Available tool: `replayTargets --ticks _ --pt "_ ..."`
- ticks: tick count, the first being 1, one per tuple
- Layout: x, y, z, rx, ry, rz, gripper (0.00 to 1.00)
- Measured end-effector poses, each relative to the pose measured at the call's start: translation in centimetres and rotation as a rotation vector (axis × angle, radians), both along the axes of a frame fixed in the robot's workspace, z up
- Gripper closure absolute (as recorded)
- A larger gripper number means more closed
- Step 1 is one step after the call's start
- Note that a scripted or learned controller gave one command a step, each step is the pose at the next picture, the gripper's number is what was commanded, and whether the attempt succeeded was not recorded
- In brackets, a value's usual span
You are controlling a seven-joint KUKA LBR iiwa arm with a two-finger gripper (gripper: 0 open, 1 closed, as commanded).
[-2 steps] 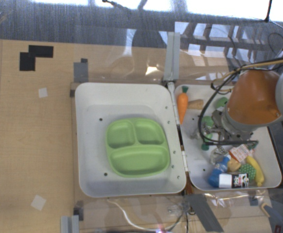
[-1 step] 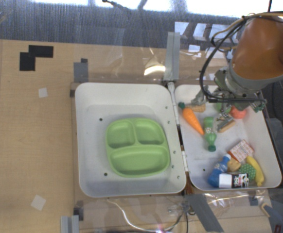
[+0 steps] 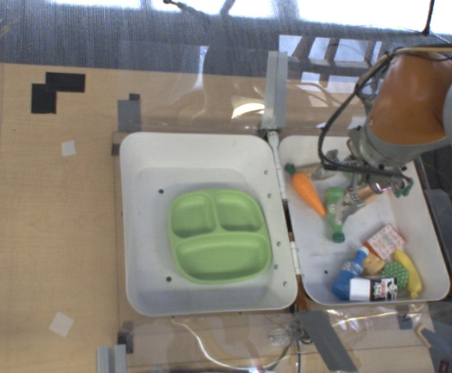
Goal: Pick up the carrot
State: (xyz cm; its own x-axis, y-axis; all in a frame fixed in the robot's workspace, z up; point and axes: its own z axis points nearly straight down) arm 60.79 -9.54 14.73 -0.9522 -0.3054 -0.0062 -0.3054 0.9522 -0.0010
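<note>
The carrot (image 3: 309,194), orange with a small green top, lies at a slant in the upper left part of the right bin (image 3: 319,274), near the divider between the bins. My gripper (image 3: 356,193) hangs over the upper middle of that bin, to the right of the carrot and apart from it. A green bottle (image 3: 335,213) lies between the carrot and the gripper, partly under the gripper's body. Nothing of the carrot is covered.
The left bin (image 3: 144,208) holds a green divided plate (image 3: 220,234). In the right bin's lower right corner lie a blue bottle (image 3: 349,276), a red and white box (image 3: 385,242), a yellow toy (image 3: 408,273) and a white and black container (image 3: 373,289).
</note>
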Motion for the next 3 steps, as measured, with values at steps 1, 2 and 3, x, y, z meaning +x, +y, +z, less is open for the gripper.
replayTargets --ticks 1,2,3 --pt "1.0 0.4 -3.7 -0.004 -0.027 0.020 0.00" --pt "1.5 0.5 -4.4 -0.004 -0.038 -0.170 0.00" --pt "3.5 1.2 -5.6 0.001 0.001 -0.395 0.00"
